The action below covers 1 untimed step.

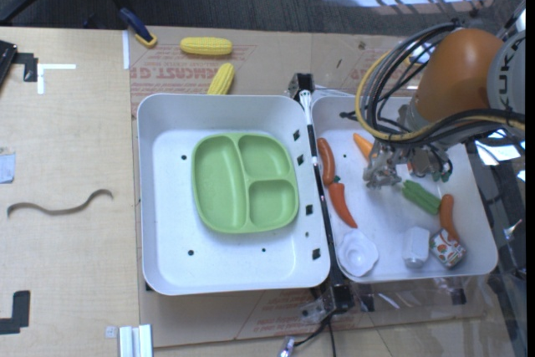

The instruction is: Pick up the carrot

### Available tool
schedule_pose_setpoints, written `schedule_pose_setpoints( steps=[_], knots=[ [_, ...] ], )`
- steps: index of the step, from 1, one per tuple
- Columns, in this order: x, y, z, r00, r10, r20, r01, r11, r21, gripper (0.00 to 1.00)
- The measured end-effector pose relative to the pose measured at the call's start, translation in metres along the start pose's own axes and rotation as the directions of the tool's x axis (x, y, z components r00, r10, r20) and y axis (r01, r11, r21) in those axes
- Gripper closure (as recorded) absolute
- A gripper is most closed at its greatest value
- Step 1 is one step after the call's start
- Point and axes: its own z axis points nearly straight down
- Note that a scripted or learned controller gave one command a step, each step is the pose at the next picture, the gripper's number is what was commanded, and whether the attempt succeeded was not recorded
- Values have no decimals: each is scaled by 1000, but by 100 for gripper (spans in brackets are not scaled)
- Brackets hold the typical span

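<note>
Over the right bin: the gripper hangs low, its arm reaching in from the right with looped cables; how far the claw is spread cannot be told from this view.
Carrot: an orange carrot lies near the right bin's far side, just up and left of the gripper, partly hidden by it; nothing is seen between the fingers.
Left wall of right bin: a red pepper and an orange pepper lie in a line close along this edge, leaving a narrow strip of floor between them and the gripper.
Near edge of right bin: a white cup, a small white container and a patterned can sit in a row.
Right side: a green vegetable and a second orange piece lie close together below the wrist.
Left bin: the left bin holds a green divided plate at its middle, with bare floor all round it.
Beyond the bins: two corn cobs rest on the cardboard, well apart from the gripper.
</note>
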Motion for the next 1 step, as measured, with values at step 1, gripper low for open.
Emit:
schedule_pose_setpoints(
  steps=[1],
  knots=[
    [-4,12,-46,915,404,-8,-404,915,1,100]
  ],
)
